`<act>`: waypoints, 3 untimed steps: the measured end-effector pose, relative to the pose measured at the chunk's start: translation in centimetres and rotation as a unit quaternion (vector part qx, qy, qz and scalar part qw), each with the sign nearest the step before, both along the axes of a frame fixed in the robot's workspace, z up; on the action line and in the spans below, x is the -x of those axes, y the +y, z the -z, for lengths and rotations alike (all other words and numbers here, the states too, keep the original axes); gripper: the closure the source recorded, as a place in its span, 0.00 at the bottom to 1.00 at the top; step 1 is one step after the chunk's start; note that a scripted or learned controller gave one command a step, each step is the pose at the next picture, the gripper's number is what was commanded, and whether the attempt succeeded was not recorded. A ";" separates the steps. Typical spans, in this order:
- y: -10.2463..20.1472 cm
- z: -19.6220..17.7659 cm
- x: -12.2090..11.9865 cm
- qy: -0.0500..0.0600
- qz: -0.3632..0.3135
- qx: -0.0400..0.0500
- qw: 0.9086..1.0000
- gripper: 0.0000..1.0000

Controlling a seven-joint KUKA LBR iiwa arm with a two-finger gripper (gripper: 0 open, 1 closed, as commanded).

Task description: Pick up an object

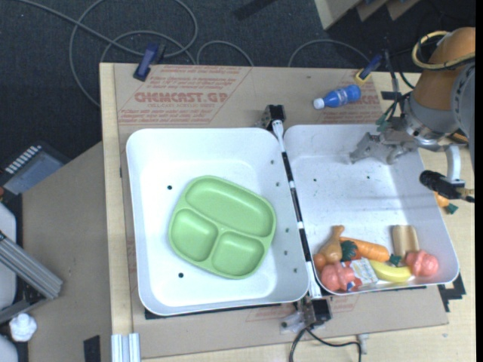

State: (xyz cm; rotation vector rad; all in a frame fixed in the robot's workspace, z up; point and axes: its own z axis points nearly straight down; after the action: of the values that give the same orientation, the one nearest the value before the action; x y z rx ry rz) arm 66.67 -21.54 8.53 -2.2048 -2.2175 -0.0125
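1. The gripper (375, 148) hung over the far part of the right bin (332, 194), near its back wall, and its jaws looked spread with nothing between them.
2. The toy foods lay in a heap at the near edge of that bin: a carrot (365, 249), a banana (392, 272), a chicken leg (332, 243), a pink piece (338, 276), a reddish piece (422, 262) and a tan roll (404, 237).
3. The heap was well apart from the jaws, toward the camera, with bare white floor between them.
4. I judged these toys light, stiff and rather smooth, so they could slip.
5. The carrot seemed the best choice; I would take it across its middle, where it is narrow.
6. The left bin (151, 202) held a green divided tray (221, 227).
7. A blue bottle (338, 97) lay on the bench (189, 96) behind the bins.
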 end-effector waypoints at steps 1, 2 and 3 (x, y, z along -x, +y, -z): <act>-0.4 -1.1 0.0 -0.004 0.000 0.007 1.000 1.00; -0.4 -2.2 -0.1 -0.006 -0.001 0.008 1.000 1.00; -0.4 -3.2 -0.2 -0.008 -0.001 0.009 1.000 1.00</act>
State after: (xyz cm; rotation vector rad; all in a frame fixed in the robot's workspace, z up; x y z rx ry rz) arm 66.88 -21.93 11.77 -2.2186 -2.2373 -0.0094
